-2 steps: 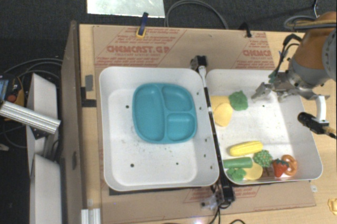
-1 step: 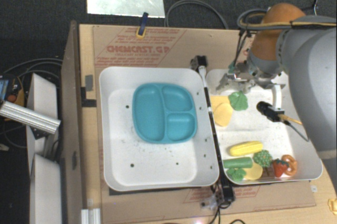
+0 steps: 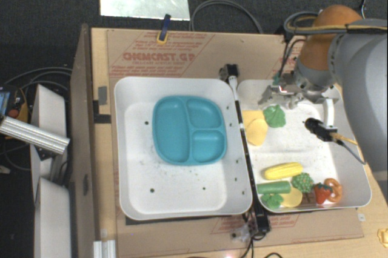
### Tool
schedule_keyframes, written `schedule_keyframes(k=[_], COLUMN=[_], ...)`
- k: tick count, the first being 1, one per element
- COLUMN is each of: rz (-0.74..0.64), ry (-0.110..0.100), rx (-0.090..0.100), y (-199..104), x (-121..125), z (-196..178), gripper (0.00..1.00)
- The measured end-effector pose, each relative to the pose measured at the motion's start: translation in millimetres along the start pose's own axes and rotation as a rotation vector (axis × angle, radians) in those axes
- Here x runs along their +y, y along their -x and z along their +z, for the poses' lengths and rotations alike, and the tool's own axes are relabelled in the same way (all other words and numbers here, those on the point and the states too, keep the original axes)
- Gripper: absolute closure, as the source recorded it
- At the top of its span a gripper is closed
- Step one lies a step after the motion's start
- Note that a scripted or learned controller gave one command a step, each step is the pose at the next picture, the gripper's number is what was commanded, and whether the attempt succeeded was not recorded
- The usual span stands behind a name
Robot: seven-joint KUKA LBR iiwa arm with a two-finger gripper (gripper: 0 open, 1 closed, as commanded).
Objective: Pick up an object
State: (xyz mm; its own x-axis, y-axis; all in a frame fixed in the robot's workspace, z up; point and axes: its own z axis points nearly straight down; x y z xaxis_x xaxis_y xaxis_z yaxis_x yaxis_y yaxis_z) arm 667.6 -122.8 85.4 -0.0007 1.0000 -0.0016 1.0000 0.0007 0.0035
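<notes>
Camera view shows the gripper (image 3: 285, 95) low over the right bin (image 3: 351, 175), above a small green toy (image 3: 274, 115) lying just beside a pale yellow piece (image 3: 255, 129) near the divider; whether the jaws are apart or together I cannot tell, since the wrist hides them. That green toy looks like light, hard, smooth plastic, probably slippery; its lumpy middle seems the surest place to pinch, across the narrow way. Bare floor lies right of it; the yellow neighbour and the bin wall crowd its left. A corn cob (image 3: 282, 171) and other toy foods cluster along the near rim, well apart. A blue tray (image 3: 188, 129) sits in the left bin (image 3: 130, 148).
</notes>
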Motion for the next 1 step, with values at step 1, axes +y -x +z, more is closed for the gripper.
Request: schedule_keyframes(k=[1], rz=[0.000], ry=[-0.002], rx=[0.000], y=[7.6], x=[-8.5], z=[0.6], gripper=[0.00])
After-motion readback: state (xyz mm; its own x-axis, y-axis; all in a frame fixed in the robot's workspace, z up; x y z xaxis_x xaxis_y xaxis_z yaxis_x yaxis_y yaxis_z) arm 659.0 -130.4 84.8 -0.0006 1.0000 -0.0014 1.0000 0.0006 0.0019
